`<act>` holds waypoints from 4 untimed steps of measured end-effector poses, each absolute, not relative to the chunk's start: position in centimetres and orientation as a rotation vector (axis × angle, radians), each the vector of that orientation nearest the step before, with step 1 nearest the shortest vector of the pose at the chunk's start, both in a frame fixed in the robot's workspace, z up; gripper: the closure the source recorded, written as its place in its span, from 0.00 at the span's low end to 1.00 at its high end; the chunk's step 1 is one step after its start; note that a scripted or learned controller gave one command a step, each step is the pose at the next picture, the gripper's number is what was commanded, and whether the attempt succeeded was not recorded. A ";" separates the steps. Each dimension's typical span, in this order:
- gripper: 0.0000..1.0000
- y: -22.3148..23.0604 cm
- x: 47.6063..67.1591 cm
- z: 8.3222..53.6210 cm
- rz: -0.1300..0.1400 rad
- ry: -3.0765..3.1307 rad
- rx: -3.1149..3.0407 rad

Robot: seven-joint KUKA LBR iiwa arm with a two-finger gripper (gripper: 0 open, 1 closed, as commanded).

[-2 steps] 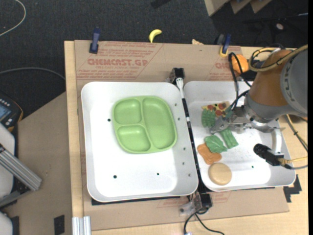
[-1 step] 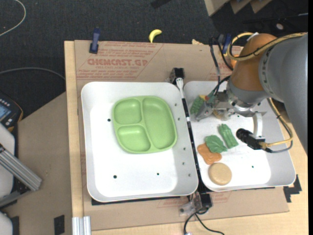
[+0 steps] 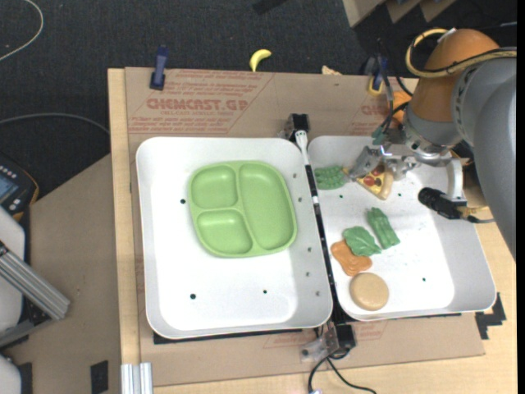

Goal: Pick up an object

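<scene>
Gripper (image 3: 379, 164) low in right bin (image 3: 459, 257), upper part; cannot tell its finger state. Directly beneath: pizza-slice toy (image 3: 377, 184), yellow crust with red topping, long axis running 10 to 4 o'clock. Green leafy piece (image 3: 330, 176) at its 9 o'clock. Toward 6 o'clock: green pieces (image 3: 371, 233), orange piece (image 3: 348, 259), tan disc (image 3: 369, 290). Left bin (image 3: 164, 245) holds green divided plate (image 3: 243, 208). Cardboard (image 3: 205, 103) under both.

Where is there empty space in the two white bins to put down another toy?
The left bin has bare floor all around the green divided plate, widest below it. In the right bin, the right side past the green pieces and tan round piece is bare. It is crowded near the gripper and along the divider.
</scene>
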State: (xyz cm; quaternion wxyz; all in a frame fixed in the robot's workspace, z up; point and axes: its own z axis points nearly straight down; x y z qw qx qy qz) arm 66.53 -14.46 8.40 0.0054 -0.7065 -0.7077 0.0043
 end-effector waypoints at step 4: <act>0.00 -9.2 48.8 8.7 -0.006 -2.221 -2.226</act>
